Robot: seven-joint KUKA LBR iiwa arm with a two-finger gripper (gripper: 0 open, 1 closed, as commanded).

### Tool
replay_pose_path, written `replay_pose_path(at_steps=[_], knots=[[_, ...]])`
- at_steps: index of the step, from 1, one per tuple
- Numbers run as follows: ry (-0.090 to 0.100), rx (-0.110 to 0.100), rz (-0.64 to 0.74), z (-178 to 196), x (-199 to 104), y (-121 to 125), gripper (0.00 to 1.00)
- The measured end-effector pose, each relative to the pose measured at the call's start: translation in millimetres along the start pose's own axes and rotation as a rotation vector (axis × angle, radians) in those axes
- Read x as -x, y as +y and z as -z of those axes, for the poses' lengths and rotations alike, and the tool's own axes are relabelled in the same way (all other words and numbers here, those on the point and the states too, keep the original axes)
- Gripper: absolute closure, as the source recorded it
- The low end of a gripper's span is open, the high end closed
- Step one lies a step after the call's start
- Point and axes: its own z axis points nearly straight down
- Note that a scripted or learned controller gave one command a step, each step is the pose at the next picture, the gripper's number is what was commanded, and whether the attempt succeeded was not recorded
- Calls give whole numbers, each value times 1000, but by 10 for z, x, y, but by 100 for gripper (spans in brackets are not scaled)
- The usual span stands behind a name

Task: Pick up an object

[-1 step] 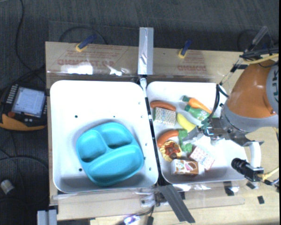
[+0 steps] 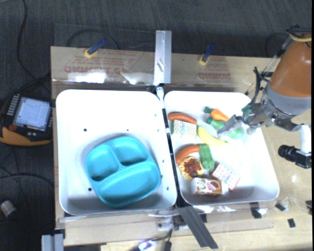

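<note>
Far left of the banana point(image 2: 209, 136), in the left bin point(image 2: 68, 140): a blue divided plate point(image 2: 123, 169). Just left of the banana, in the right bin point(image 2: 261, 156): a hot dog point(image 2: 182, 118) above a small patterned packet point(image 2: 184, 130). Below-left of the banana: a second sausage point(image 2: 187, 151), a green vegetable point(image 2: 206, 156), a pizza slice point(image 2: 191, 168), a small carton point(image 2: 208, 186) and a checked packet point(image 2: 226, 175). Above the banana: a carrot point(image 2: 218, 114) with a green piece point(image 2: 215, 123). Just right of the banana, close to its upper end: the gripper point(image 2: 233, 125), tilted down over a pale green object point(image 2: 235, 134). Cannot tell whether open, closed or holding anything. Further right: the arm point(image 2: 290, 77), grey with orange band.
</note>
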Motion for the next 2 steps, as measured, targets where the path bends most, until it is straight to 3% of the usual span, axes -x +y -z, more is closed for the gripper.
replay_pose_path(at_steps=[1, 2], knots=[[1, -2, -22, -408, 85, 459, 0], [-4, -2, 33, -1164, 394, 991, 0]])
